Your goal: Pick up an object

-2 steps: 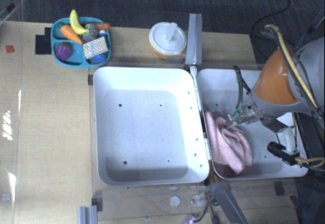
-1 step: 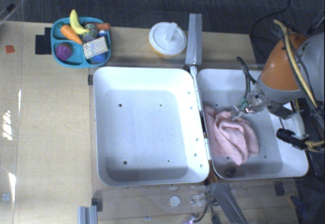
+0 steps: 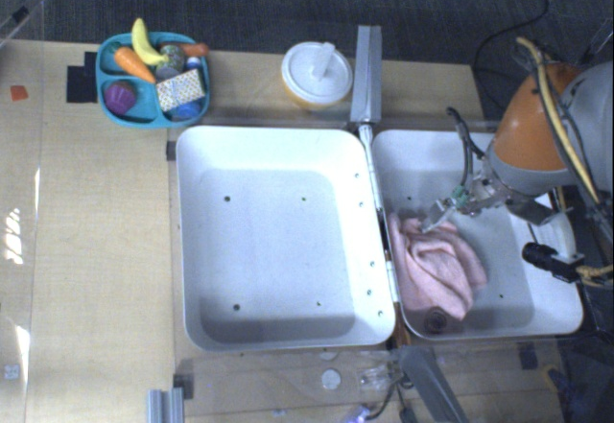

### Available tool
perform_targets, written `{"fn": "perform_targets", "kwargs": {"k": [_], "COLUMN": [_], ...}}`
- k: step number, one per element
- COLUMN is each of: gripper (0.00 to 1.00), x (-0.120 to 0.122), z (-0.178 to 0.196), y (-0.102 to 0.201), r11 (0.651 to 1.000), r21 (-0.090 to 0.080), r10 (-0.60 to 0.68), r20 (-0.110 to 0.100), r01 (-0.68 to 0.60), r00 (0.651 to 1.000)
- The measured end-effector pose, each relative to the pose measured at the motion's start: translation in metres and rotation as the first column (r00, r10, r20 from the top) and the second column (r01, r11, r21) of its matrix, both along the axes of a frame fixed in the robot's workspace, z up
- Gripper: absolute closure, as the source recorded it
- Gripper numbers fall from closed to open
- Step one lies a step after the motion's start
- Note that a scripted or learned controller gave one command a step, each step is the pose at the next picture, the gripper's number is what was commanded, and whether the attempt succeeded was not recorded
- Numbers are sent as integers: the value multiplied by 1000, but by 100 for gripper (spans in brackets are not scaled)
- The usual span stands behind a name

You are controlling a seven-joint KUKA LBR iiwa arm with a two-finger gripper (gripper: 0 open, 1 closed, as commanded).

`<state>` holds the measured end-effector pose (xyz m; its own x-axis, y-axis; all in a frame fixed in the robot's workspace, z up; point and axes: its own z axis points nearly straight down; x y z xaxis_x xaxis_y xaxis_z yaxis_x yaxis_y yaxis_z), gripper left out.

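Observation:
A crumpled pink cloth [image 3: 437,263] lies in the right bin [image 3: 499,311], against its left wall. A small dark round object [image 3: 436,320] sits at the cloth's lower edge. The gripper [image 3: 447,208] reaches in from the right and hangs just above the cloth's upper edge, its tip pointing down-left at the fabric. The grey arm with the orange band [image 3: 532,129] stands over the bin's right side and hides part of it.
The left bin [image 3: 278,239] lies beside the right one, a metal divider [image 3: 366,76] rising between them at the back. A white lidded cup [image 3: 317,74] and a blue tray [image 3: 153,78] of toy food stand behind the bins. Cables hang at the right.

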<state>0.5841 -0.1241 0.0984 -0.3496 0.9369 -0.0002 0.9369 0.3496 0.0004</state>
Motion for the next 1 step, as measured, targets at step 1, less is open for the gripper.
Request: {"fn": "perform_targets", "kwargs": {"k": [1], "gripper": [0], "x": [-60], "z": [-8], "y": [-8], "r11": [1000], "r21": [-1], "r10": [-21], "r20": [15], "r01": [21], "r00": [1000]}}
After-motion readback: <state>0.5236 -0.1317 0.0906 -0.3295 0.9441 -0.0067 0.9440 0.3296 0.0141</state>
